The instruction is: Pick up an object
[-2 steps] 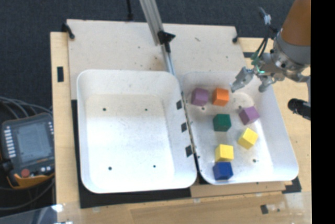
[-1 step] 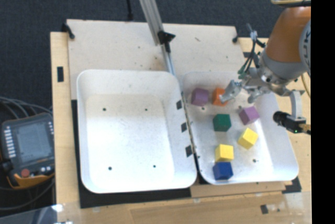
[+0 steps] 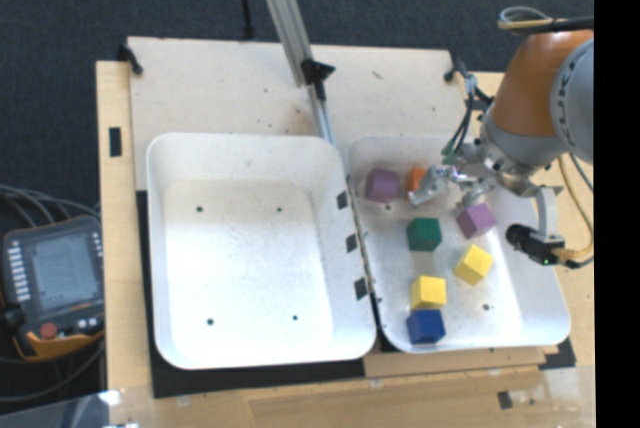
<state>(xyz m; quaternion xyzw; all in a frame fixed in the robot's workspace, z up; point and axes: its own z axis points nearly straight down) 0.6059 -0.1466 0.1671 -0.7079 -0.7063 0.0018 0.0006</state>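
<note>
Hand (image 3: 432, 184) hovers near right bin's (image 3: 540, 316) far edge beside orange block (image 3: 416, 179).

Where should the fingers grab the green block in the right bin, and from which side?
Probably from straight above, closing on two opposite flat side faces of the green block. It sits flat in the right bin with open floor all round, apart from the purple block and yellow block, so the fingers should have room.

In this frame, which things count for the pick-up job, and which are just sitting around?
For the job:
gripper
right bin
purple blocks
orange block
green block
yellow blocks
blue block

Lying about:
left bin
teach pendant
metal pole
</note>
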